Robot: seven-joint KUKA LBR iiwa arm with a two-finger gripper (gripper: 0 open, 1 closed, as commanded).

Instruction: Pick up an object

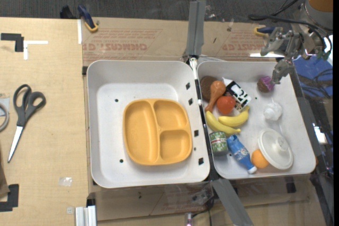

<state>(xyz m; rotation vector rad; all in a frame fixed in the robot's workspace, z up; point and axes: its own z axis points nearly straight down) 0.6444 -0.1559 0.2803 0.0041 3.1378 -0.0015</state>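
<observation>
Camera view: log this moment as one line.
gripper: over right bin, far corner | nearest: purple object | held: nothing seen | left bin: yellow divided plate

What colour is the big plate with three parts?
Yellow-orange; the divided plate shows plainly in the camera view.

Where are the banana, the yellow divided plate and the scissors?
banana [229, 121]: camera view, middle of its curved body.
yellow divided plate [139, 132]: camera view, floor of its large left compartment.
scissors [23, 102]: camera view, black handles.
</observation>
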